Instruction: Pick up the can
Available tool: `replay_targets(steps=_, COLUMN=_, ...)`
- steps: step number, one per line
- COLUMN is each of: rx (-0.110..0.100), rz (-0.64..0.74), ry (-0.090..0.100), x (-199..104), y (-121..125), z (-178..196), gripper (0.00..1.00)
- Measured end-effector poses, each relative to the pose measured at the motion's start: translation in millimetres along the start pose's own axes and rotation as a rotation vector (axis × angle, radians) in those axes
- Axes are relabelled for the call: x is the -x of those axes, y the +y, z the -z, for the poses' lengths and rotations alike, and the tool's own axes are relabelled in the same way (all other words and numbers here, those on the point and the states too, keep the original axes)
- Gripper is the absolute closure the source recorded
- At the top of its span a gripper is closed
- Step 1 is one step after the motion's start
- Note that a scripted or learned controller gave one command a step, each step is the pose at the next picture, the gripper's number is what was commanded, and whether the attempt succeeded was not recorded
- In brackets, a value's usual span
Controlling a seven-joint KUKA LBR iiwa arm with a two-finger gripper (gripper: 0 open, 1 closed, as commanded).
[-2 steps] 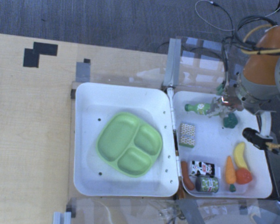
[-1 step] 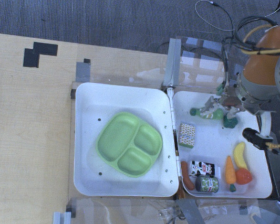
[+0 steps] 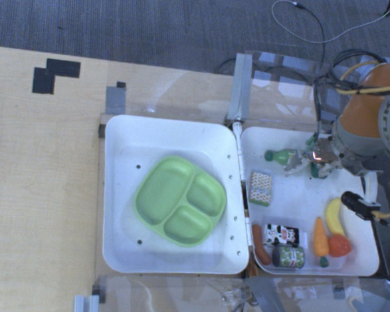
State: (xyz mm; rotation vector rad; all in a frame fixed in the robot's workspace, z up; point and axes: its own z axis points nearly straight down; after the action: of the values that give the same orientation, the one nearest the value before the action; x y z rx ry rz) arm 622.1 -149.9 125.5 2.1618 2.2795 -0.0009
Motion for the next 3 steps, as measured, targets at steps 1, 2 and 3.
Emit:
replay_targets(steps=1, rx=0.003, rz=0.003, ry=0.000, x=0, y=2, z=10, gripper=1.00)
replay_targets(steps=2, rx=0.003, rz=0.003, ry=0.000, x=0, y=2, z=10, gripper=0.00)
replay_targets(steps=3, rx=0.012, rz=0.252, ry=-0.002, x=-9, y=-49, z=-37, gripper=0.00)
